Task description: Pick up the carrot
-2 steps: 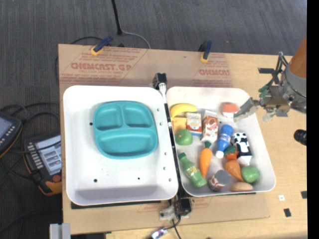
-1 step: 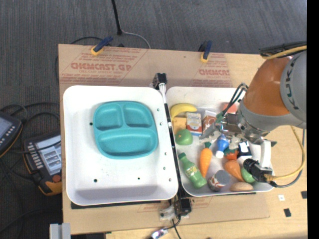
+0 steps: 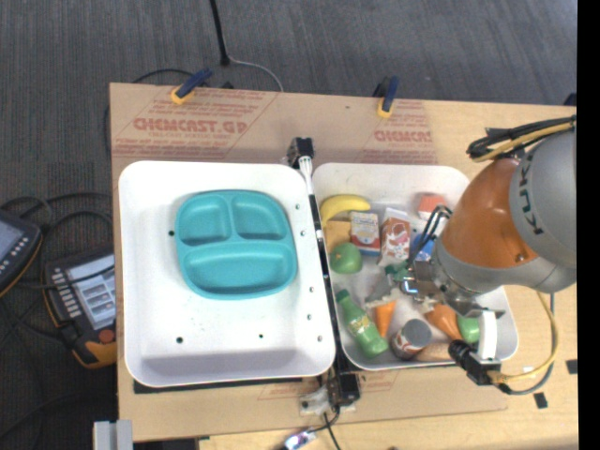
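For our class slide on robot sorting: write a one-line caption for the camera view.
Grey-and-orange arm reaches over the right bin of toy food near a carrot; teal tray in left bin.

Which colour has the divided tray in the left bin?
Teal, seen in the camera view: the tray lies in the left bin.

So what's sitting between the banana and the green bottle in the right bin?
In the camera view, a green apple sits between the banana above and the green bottle below.
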You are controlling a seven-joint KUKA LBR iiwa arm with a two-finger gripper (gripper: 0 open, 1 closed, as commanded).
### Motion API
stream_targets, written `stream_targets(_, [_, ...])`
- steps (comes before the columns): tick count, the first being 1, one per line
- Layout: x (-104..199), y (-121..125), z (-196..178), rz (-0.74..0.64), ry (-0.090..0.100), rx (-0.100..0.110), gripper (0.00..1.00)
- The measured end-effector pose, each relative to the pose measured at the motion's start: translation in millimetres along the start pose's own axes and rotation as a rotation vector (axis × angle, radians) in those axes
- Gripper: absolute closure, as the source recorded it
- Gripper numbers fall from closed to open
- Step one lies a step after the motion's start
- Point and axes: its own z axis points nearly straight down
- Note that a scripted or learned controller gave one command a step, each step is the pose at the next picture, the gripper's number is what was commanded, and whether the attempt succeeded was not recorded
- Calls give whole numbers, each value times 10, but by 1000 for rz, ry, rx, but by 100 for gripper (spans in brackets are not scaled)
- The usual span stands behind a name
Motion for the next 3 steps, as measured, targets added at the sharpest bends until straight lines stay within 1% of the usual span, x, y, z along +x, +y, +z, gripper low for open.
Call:
stream_targets(1, [71,8,136,383,2,-12,0])
stream_targets(2, [72,15,34,384,2,-14,100])
stream_targets(3, [73,14,34,384,2,-13,0])
